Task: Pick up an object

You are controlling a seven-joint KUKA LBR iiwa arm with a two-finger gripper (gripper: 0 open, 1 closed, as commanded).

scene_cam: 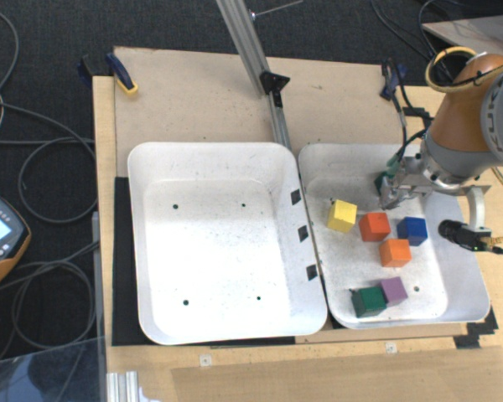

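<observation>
We see the grey arm's end effector [391, 193] low in the right shallow white bin [461, 304], its grip unclear to us, with the small red-orange cube [374, 226] just beside it, toward the camera.

We see brown counter [201, 90], blue-yellow clamp [121, 73] near back left corner, metal pole [250, 44] leaning across, black wires [33, 153] on dark floor [50, 15].

blocks [384, 241] in right bin [461, 304]; end effector [391, 193] behind them | left bin [142, 224] beside
</observation>
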